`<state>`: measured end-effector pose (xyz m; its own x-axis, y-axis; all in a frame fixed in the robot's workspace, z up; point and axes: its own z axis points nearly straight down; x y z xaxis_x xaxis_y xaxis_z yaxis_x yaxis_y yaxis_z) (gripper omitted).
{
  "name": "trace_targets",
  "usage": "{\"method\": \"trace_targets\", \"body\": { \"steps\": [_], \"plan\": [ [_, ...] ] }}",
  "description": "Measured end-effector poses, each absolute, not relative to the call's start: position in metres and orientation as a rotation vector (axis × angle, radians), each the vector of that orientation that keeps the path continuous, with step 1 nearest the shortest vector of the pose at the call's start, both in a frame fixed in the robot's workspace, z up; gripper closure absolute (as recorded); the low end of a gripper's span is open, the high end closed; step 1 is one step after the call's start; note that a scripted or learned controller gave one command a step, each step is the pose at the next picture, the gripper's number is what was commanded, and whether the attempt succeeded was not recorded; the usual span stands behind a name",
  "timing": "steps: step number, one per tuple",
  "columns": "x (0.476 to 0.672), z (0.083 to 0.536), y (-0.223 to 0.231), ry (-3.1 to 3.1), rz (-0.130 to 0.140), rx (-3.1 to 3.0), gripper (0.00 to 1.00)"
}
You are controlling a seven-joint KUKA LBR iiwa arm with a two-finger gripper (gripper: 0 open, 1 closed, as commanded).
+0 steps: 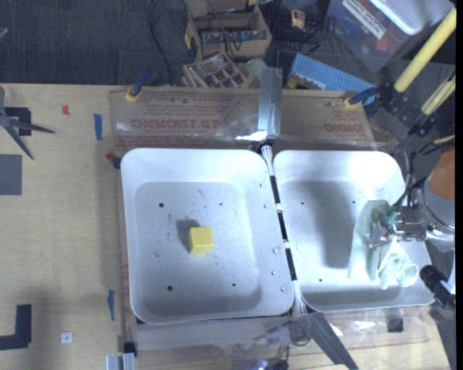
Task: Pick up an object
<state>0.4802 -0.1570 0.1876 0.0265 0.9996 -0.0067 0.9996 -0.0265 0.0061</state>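
The jaws (387, 230) sit low at the right side of the right bin (318, 173), right on top of a pale green, crumpled soft thing (382, 254) that trails from them toward the near wall. Whether they are closed on it, I cannot tell. The bin's right wall is close by, leaving little room there. A yellow block (201, 240) lies well apart in the left bin (145, 173), with open floor around it.

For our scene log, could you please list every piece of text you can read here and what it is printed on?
Red lettering on the cardboard sheet behind the bins: blurred, not readable.
Red lettering on its right part: blurred too.
Print on the white sign, top right: too small to read.
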Motion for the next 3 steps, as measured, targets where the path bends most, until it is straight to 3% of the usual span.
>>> {"method": "trace_targets", "body": {
  "steps": [2,3],
  "plan": [
    [0.482,0.208,-0.160,2.177,0.001,2.240,1.00],
    [0.498,0.379,-0.206,2.254,-0.001,2.186,1.00]
  ]
}}
